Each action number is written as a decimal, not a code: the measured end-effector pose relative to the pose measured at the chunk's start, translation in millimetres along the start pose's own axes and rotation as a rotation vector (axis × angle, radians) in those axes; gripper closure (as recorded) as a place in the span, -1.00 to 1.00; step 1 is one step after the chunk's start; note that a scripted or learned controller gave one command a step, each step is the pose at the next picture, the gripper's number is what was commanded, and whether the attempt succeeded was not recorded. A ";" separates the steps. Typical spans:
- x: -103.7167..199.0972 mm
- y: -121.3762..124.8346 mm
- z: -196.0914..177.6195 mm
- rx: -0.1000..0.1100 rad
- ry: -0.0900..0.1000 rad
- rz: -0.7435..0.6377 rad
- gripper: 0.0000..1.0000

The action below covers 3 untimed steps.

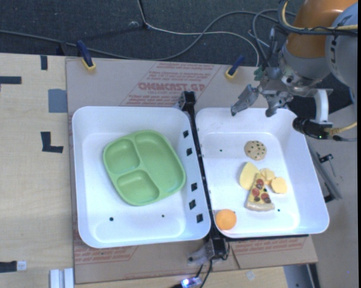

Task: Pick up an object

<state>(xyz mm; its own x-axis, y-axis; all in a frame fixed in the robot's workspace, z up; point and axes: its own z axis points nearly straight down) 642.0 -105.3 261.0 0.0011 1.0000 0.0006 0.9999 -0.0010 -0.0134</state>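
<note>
Tool: the tool (258,105) is hanging above the far rim of the right bin (306,161), its two fingers spread wide with nothing between them.
Candidates: a cookie (255,150), a small pizza slice (259,197), pale yellow pieces (249,174) touching it, and an orange ball (226,219) are all lying in the right bin.
Nearest pick: the cookie is sitting apart from the rest, closest to the tool.
Handling: it is looking like light, rigid toy food, flat and low, so the fingers would probably need to close across its edges, reaching right down to the bin floor.
Risk: the ball is resting by the near left corner wall and is likely rolling away under a touch.
Left bin: a green divided tray (143,167) is lying in the left bin (90,221); broad and shallow, graspable only by its rim.
</note>
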 end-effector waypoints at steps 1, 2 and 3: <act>0.2 1.9 -7.2 -0.012 -0.001 -0.002 -1.00; 3.4 11.8 45.3 -0.008 -0.002 -0.004 -1.00; 9.1 16.5 92.5 -0.007 -0.002 -0.003 -1.00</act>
<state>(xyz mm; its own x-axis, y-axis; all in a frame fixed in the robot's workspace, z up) 657.2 -96.2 168.3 -0.0023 1.0000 -0.0012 1.0000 0.0023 -0.0062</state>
